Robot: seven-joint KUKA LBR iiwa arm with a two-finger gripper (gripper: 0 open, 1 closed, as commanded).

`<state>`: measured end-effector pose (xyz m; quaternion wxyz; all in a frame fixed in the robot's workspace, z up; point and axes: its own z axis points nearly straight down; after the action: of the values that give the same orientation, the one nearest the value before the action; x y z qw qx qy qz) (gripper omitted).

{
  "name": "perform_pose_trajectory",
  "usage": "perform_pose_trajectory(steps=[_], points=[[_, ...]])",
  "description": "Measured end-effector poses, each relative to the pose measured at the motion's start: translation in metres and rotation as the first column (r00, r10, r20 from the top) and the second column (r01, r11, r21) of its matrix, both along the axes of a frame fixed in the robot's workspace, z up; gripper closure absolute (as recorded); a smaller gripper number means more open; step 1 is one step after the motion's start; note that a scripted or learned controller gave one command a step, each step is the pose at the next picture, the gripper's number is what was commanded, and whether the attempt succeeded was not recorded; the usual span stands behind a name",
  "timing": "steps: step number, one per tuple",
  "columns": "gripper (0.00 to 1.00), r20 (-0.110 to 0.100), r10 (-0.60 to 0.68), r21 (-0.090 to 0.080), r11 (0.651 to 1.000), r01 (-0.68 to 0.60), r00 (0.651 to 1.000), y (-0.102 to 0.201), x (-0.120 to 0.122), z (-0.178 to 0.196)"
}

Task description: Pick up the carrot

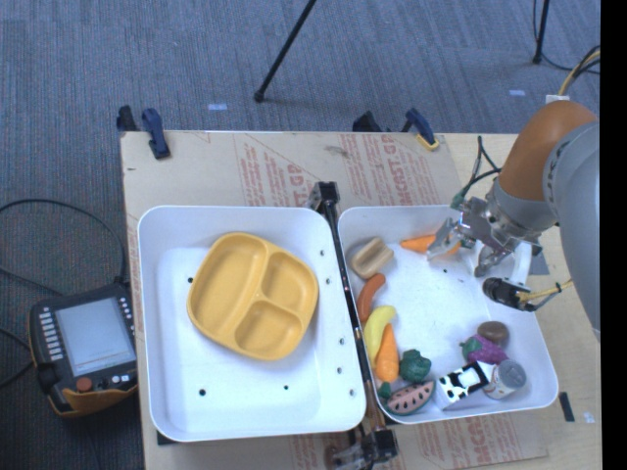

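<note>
Reaching in from the frame's right and poising the tool [457, 242] over the upper part of the right-hand shallow white bin [431, 302] on the counter. Meeting, or nearly meeting, the thick end of the small orange tapered toy carrot [419, 244]. Lying immediately left of the tool, long axis running left to right, tip pointing left toward the tan toy bun [371, 256]. Cannot tell whether clenched or released. Probably needing a closure across that thick end.

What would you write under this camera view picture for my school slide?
Robot gripper reaches into the right bin beside a small carrot; a yellow plate waits in the left bin.
</note>
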<state>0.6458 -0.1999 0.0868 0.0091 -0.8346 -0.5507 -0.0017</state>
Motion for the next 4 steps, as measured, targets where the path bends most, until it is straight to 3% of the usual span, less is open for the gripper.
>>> perform_pose_trajectory(steps=[1,2,3,4], points=[[1.00,-0.002,0.010,-0.006,1.000,-0.010,1.000,0.000,0.000,0.010],[0.00,-0.002,0.010,-0.006,1.000,-0.010,1.000,0.000,0.000,0.010],[1.00,-0.005,0.013,-0.005,1.000,-0.013,1.000,0.000,0.001,0.020],[0.00,-0.005,0.014,-0.005,1.000,-0.014,1.000,0.000,0.001,0.019]])
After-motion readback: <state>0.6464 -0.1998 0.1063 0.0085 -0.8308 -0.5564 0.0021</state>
